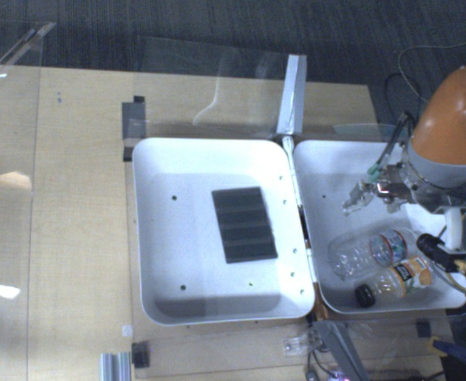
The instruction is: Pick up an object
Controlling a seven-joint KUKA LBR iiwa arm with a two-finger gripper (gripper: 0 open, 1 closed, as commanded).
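Observation:
My gripper (361, 195) hangs over the middle of the right bin (325, 171), reaching in from the right below the orange band (453, 121). Just in front of it a clear plastic bottle (366, 253) with a blue and red label lies on its side. Closer to the bin's front edge lies a second bottle (393, 281), with a black cap and a yellow-brown label. A black ribbed rectangular block (244, 225) rests flat in the centre of the left bin (149, 213). Nothing shows held in the gripper.
The two bins meet at a divider rim (298, 213). A metal bar (291, 95) stands behind the join. Cables (445, 254) trail at the right bin's right edge. A clear panel covers the wooden bench at the left (50, 213).

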